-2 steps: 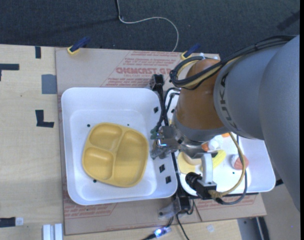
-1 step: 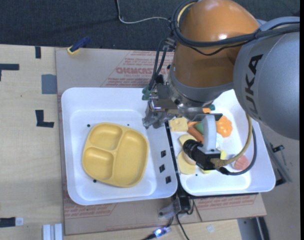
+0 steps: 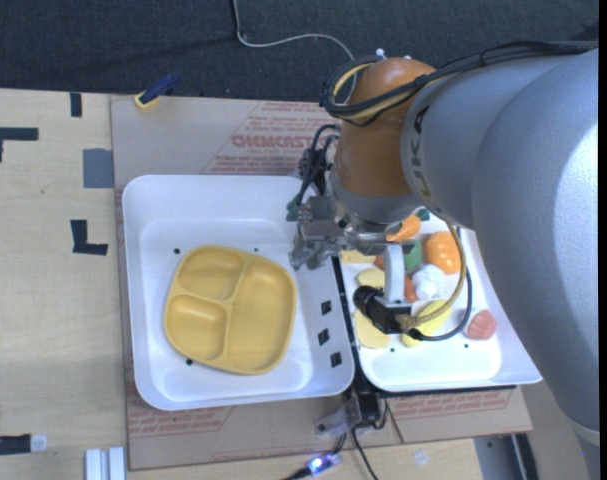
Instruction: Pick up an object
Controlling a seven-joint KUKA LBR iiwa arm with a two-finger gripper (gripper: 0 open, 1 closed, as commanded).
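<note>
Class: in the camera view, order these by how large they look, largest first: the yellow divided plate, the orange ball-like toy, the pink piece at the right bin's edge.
1. Yellow divided plate
2. Orange ball-like toy
3. Pink piece, though only slightly smaller than the toy.

Yellow divided plate [image 3: 230, 308] in left bin [image 3: 143, 268]; arm [image 3: 463, 158] above right bin [image 3: 483, 368] with small toys [image 3: 438, 258].

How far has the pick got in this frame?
Nothing looks picked yet. The arm is low over the right bin, above its small items, such as the orange piece. The yellow plate lies in the left bin. Gripping and lifting remain.
</note>
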